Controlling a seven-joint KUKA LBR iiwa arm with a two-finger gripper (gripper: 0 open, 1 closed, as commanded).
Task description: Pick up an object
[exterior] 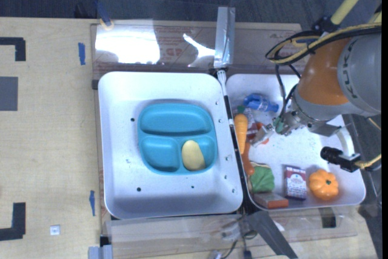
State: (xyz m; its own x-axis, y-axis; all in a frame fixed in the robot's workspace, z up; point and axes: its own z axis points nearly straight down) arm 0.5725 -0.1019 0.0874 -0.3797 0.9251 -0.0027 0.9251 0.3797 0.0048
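Observation:
My gripper (280, 125) hangs over the upper middle of the right bin (354, 194), below the arm's orange band. It is just right of an orange carrot (241, 130) and below a crumpled blue and clear wrapper (259, 102). Small red and white bits (260, 132) lie right beside the gripper's tip. Lower in the same bin lie a green leafy toy (262, 179), a dark red box (295, 182), a small orange pumpkin (323, 184) and a flat red piece (274, 203). Nothing shows between the fingers.
The left bin (115, 130) holds a blue divided tray (173, 124) with a yellow oval object (193, 155) in its lower right compartment. A ridge (230, 130) separates the bins. Black and yellow cables (291, 48) loop above the arm.

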